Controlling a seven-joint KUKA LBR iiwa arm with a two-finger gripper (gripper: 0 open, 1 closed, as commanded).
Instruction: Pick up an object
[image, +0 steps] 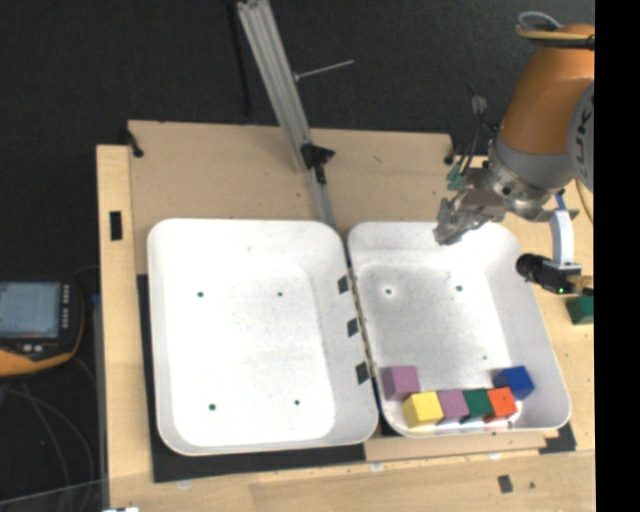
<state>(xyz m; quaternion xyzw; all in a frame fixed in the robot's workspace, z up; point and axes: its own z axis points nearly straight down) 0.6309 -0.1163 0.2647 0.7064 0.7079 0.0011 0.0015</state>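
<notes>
The end effector (447, 232) hangs over the far edge of the right bin (430, 300), tipped down and to the left from the arm (545, 110), which reaches in from the right. Whether it is open or closed I cannot tell: it shows as a dark, blurred point. Nothing is seen gripped in it.

The things to pick all sit at the opposite, near end of that bin, well apart from the end effector. A purple cube (401, 380) stands a little out from the rest. Behind it, pressed along the near wall, runs a row: a yellow cube (423, 408), a second purple one (453, 404), a green one (477, 402), an orange one (501, 402) and a blue cube (515, 380) at the right end. They probably gather there because the bin floor slopes toward its rim (shallow bins tend to herd loose blocks into a corner).

That packing matters: the row's cubes touch one another and the wall, leaving little room for a grasp. The lone purple cube looks the easiest target.

The left bin (250, 330) lies beside the right one on the bench (260, 150). A metal strut (285, 90) slants across the bench's far side, clear of the arm's likely path.
</notes>
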